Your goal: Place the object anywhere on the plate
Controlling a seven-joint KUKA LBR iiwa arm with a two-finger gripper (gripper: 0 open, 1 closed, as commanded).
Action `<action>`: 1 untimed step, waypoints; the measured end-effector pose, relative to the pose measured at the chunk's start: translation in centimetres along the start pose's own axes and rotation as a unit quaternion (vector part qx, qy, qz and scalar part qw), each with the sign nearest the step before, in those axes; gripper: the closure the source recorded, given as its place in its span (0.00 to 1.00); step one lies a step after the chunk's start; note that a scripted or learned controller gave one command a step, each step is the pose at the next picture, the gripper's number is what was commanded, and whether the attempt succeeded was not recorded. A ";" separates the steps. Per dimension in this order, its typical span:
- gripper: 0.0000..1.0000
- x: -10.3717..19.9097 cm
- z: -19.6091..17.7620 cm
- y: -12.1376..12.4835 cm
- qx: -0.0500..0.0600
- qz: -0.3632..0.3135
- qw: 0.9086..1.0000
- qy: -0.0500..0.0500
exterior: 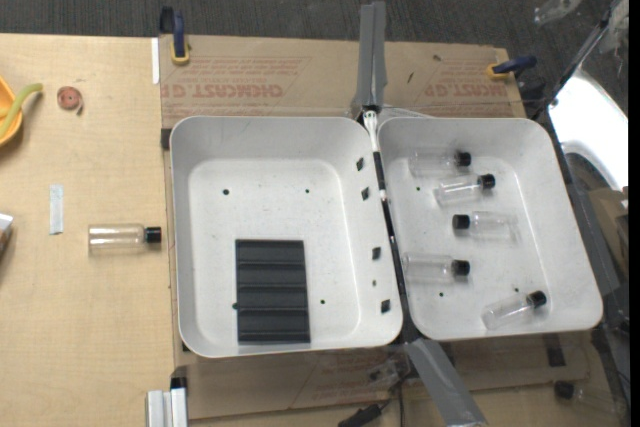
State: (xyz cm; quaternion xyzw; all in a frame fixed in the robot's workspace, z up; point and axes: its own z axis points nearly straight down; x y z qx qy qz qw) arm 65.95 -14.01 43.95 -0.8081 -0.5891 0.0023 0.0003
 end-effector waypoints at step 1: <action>0.00 -6.3 0.0 2.0 0.000 0.048 0.999 0.000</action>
